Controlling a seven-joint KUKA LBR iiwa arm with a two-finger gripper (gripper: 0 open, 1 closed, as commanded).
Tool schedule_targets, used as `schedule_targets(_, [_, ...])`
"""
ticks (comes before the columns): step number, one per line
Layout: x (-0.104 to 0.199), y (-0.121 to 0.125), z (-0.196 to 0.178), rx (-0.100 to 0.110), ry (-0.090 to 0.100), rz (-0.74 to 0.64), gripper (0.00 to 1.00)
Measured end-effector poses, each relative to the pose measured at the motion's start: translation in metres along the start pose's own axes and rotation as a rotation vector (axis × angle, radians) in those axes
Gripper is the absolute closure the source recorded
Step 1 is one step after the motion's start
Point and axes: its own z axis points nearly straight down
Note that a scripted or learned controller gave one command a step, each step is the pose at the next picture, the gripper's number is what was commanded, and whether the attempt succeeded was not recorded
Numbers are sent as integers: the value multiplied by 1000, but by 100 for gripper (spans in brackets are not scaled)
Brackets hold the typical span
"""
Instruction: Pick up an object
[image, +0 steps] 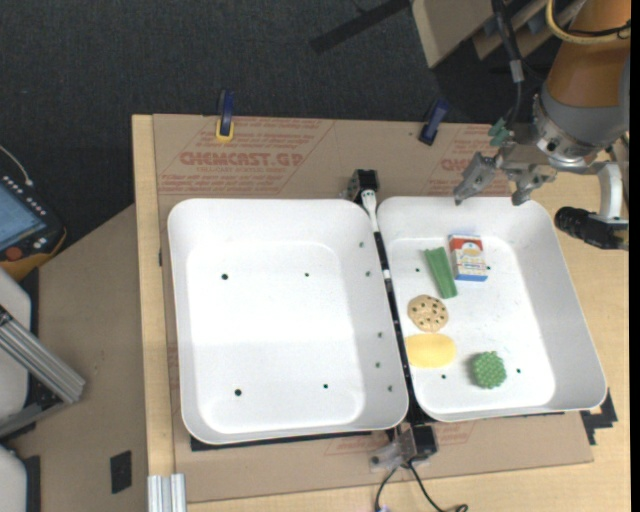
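Note:
My gripper (493, 187) hangs open over the far rim of the right bin (570, 300), its two fingers spread apart with nothing between them. Inside that bin lie a small red, white and blue carton (468, 257), a green stick (440, 272) beside it, a round chocolate-chip cookie (428, 313), a yellow oval piece (430, 351) and a green bumpy ball (488, 370). The carton is the nearest of them to the gripper, a short way toward the front of the bin.
The left bin (190, 300) sits alongside, split from the right one by a black hinge strip (385, 285). Both rest on a cardboard sheet (300, 150) held by a yellow-blue clamp (225, 118) and a blue clamp (434, 120).

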Motion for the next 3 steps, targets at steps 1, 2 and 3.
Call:
schedule_targets(1, [-9,-68,-103,-8,-2,3,0])
schedule_targets(2, [-59,-80,-220,-17,-7,5,0])
schedule_targets(3, [-56,-78,-223,-7,-4,0,100])
